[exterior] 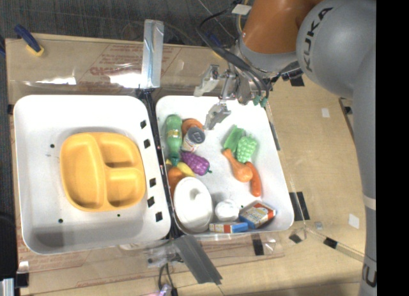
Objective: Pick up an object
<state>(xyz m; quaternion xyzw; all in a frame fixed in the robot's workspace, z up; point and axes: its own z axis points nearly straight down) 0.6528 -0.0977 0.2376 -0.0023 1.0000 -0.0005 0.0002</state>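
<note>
My gripper (213,100) hangs over the far edge of the right bin (276,160), open, with nothing between its fingers. Just below it in the bin lie a green bottle (173,133) and an orange toy with a grey cap (192,133). A purple eggplant (196,162) lies nearer the front, and green toy vegetables (240,142) sit to its right. An orange drumstick-shaped toy (239,167) and a red-orange piece (255,185) lie to the right of the eggplant.
A white round container (192,202), a small white object (225,210) and two small boxes (257,214) crowd the right bin's front. The left bin (38,116) holds a yellow divided tray (102,170). A silver tape strip (153,55) stands behind the bins.
</note>
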